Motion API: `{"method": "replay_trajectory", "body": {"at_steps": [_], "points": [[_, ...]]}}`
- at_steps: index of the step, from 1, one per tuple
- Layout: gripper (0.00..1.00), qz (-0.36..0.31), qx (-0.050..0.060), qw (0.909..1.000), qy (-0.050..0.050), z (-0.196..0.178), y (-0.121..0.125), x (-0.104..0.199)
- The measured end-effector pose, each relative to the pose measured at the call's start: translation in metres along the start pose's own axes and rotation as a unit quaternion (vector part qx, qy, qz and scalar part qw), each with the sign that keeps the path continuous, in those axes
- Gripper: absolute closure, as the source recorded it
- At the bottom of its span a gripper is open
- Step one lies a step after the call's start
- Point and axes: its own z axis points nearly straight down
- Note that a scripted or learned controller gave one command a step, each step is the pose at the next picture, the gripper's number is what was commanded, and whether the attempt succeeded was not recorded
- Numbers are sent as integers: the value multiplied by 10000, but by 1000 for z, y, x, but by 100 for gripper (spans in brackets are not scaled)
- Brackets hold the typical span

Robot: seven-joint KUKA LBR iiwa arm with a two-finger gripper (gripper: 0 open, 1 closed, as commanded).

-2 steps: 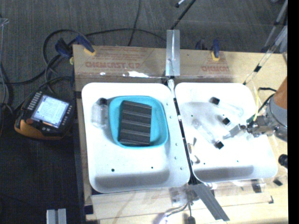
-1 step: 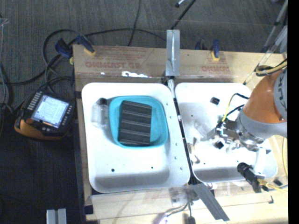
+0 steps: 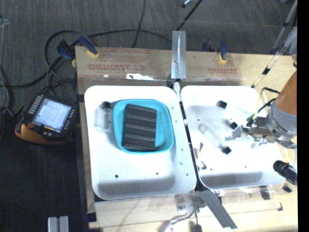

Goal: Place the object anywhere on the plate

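Plate (image 3: 165,129) first: a turquoise, squarish one with rounded corners, sitting in the left bin (image 3: 99,175) toward that bin's far right part, its right rim close to the wall shared with the neighbouring bin. On the plate lies a dark grey ribbed block (image 3: 140,126), a rectangle with four raised bands running across it, resting flat and wholly within the plate's rim, a little left of the plate's middle. Just beside the plate's left rim, on the bare white floor of the left bin, stands or lies a small clear bottle with a dark cap (image 3: 103,115); from where I stand I can't make out whether it is touching the plate.

Over in the right bin (image 3: 231,175), small dark bits are scattered: one near the far wall (image 3: 221,104), one toward the middle (image 3: 233,125), one nearer the front (image 3: 226,150). A faint clear object (image 3: 208,133) lies toward that bin's left half, too washed out against the white to identify.

The gripper (image 3: 236,132) is low over the right bin's right half, well apart from the plate, with the arm (image 3: 287,108) coming in from the right edge, its orange band showing above the grey wrist. Thin metal fingers point leftward, but glare and blur hide the tips, so I cannot tell how the jaws stand.

Beyond the bench's left edge, a handheld control pendant (image 3: 47,117) with a lit screen rests on the dark floor, with cables trailing from it.
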Motion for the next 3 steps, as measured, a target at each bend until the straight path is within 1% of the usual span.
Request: {"method": "replay_trajectory", "body": {"at_steps": [1,2,3], "points": [[0,139,14,9999,6,40,-10,76],[0,-785,-6,9969,-9,-66,-4,31],[0,-418,-16,9991,-13,-184,15,-29]]}}
